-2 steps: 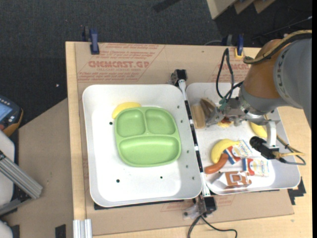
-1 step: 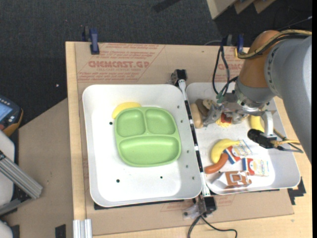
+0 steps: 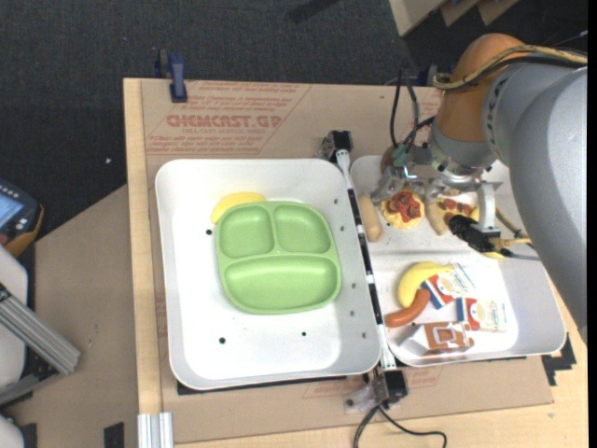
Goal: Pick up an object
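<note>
My gripper (image 3: 411,190) hangs low over the far end of the right bin (image 3: 534,299), below the orange band of the arm. Directly under it lies a small red and yellow toy (image 3: 404,210), partly covered by the gripper. Whether the toy is between the jaws is hidden from this angle. Nearer the front of the same bin lie a yellow banana (image 3: 417,278), a red sausage (image 3: 409,314) and some small printed cartons (image 3: 472,310).
A tan stick (image 3: 370,220) lies along the right bin's left wall. The left bin (image 3: 185,278) holds a green divided plate (image 3: 276,256) with a yellow piece (image 3: 235,203) peeking out behind it. A blue clamp (image 3: 174,75) grips the board's far edge.
</note>
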Motion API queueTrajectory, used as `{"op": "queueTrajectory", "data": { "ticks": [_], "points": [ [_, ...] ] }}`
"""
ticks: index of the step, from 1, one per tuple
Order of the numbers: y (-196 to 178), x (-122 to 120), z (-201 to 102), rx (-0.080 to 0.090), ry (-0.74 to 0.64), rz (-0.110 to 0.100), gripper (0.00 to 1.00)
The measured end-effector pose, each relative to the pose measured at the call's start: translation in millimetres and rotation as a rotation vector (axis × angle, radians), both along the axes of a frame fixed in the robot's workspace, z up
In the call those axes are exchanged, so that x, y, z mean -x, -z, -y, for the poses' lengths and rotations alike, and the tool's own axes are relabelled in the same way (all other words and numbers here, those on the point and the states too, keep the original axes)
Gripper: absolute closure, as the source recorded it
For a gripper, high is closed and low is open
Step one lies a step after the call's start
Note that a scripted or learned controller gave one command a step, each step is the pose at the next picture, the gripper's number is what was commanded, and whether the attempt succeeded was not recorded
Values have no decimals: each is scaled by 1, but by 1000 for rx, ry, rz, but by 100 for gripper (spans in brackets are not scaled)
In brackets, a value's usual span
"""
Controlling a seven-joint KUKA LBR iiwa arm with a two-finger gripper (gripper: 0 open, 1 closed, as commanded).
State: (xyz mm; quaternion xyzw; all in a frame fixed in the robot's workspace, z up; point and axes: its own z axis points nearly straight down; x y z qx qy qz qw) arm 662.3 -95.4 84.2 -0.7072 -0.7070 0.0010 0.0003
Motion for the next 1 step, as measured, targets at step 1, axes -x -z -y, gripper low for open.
{"op": "queueTrajectory", "data": {
  "ticks": [1],
  "points": [
    [-12,-1,-1,1,-2,4,100]
  ]
}}
